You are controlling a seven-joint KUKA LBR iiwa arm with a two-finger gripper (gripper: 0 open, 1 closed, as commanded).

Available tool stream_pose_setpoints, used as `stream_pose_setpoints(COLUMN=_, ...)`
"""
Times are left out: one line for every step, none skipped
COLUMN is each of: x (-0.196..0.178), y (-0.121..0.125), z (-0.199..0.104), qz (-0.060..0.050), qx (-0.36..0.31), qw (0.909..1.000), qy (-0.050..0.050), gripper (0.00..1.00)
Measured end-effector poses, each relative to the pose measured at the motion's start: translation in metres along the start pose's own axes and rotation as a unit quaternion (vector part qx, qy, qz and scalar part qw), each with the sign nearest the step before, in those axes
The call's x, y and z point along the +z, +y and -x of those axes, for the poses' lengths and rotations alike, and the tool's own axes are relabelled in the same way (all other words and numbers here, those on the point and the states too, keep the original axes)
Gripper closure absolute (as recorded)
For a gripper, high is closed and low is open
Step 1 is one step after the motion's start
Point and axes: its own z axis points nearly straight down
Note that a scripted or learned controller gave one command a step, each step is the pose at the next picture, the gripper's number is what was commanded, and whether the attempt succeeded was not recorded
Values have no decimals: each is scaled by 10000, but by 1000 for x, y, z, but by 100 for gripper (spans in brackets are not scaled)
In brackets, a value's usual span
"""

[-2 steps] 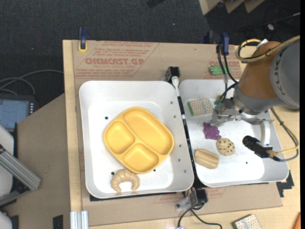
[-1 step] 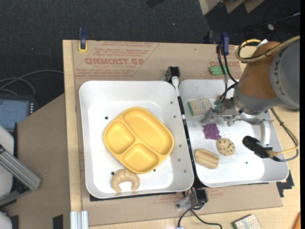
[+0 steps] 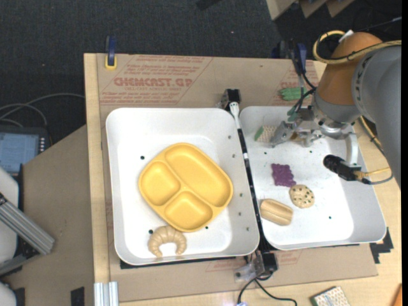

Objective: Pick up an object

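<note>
The arm's gripper [image 3: 285, 132] hung low over the far left part of the right bin [image 3: 357, 231], just beside a small green piece [image 3: 259, 133]; its grip could not be made out. Nearer the camera lay purple grapes [image 3: 282, 174], a cookie [image 3: 301, 196] and a bread roll [image 3: 276, 211]. A clean pick probably needed a centred descent over one item, clear of the bin wall

arm [image 3: 382, 75]: grey casing | orange band above wrist | silver wrist flange | yellow and dark cables
</note>
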Motion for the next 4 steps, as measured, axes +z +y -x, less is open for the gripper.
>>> stream_pose_setpoints(x=2, y=19, z=10, qz=-72, qx=32, qw=10000, qy=28, gripper=0)
stream_pose_setpoints(x=1, y=-80, z=-33, qz=-4, qx=23, qw=10000, qy=19, gripper=0)
stream_pose_setpoints(x=-10, y=-75, z=-31, qz=51, qx=24, qw=10000, qy=-4, gripper=100)
stream_pose_setpoints(x=-104, y=-106, z=-110, qz=70, qx=-15, qw=10000, qy=6, gripper=100)
